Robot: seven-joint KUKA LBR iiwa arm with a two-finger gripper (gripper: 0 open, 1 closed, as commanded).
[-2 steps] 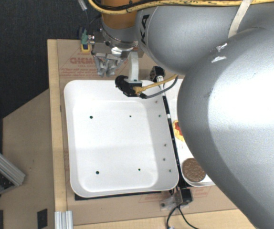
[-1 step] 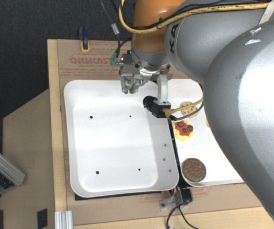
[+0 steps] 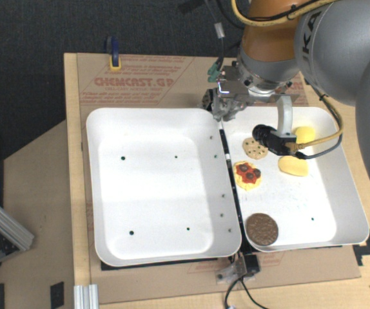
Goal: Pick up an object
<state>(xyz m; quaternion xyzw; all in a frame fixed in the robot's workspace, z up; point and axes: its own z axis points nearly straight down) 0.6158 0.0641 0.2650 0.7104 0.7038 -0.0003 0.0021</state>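
My gripper (image 3: 222,106) hangs over the far end of the ridge where the two bins meet, at the back left corner of the right bin (image 3: 340,192). Nothing shows in its grasp. In the right bin lie a small tan cookie with dark chips (image 3: 254,149), a yellow piece with red and dark toppings (image 3: 247,175), a brown round disc (image 3: 262,229) near the front rim, and two yellow lumps (image 3: 293,166) (image 3: 305,134). A black part with an orange cable (image 3: 272,140) hangs from the arm over the cookie and the yellow lumps.
The left bin (image 3: 107,147) is a white tray with a few small dark dots on its floor. Both bins rest on a brown board (image 3: 140,79) with a blue and yellow clamp (image 3: 113,52) at its back edge. The arm's grey and orange body (image 3: 282,24) covers the back right.
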